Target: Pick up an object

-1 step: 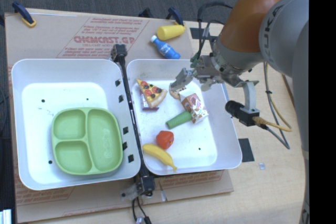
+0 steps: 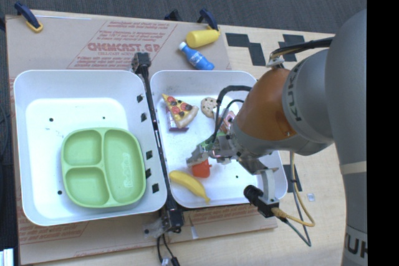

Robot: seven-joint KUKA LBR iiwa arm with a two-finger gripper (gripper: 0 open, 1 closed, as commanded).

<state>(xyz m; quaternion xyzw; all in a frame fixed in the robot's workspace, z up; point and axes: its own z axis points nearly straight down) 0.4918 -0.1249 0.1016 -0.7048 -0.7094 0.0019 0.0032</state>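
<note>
arm [image 2: 299,109] covering part of right bin [image 2: 187,81], cookie [image 2: 209,106] and red object [image 2: 201,168] half hidden

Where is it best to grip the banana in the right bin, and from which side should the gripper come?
Probably at the middle of the banana, coming straight down from above, fingers closing across its narrow width. It lies flat, slanting from upper left to lower right, near the right bin's front wall, so a side approach looks blocked. The red object sits close to its upper side, so keep clear there.

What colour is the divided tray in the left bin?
Light green. The divided tray shows clearly in the camera view, lying in the left bin.
</note>
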